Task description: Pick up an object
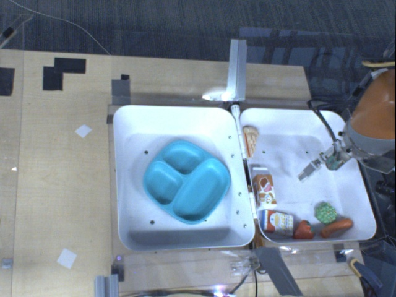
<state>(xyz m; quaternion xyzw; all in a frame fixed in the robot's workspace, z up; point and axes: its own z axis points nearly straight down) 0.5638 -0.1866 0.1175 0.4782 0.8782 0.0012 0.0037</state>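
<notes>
End effector [307, 171] hangs over the right bin [291, 132], toward its 3 o'clock side, with the grey arm [371, 119] and its orange band reaching in from 3 o'clock. Whether it is open or closed cannot be told at this size, and nothing shows in its grip.

Objects lie along the bin's edges, all apart from the end effector. At about 5 o'clock of it sits a green ball [325, 213], with an orange carrot [336, 227] just beside it toward 6 o'clock. A red piece [302, 230] lies near the carrot at its 9 o'clock, touching a small carton [277, 221] at the bin's 7 o'clock corner. Another carton [264, 189], brown and white, lies along the 9 o'clock wall. A pale stick-shaped item [250, 140] rests at the 10 o'clock corner.

Left bin [133, 166] holds a blue divided tray [187, 181] at its middle. Both bins rest on a pale wooden table [55, 190].
</notes>
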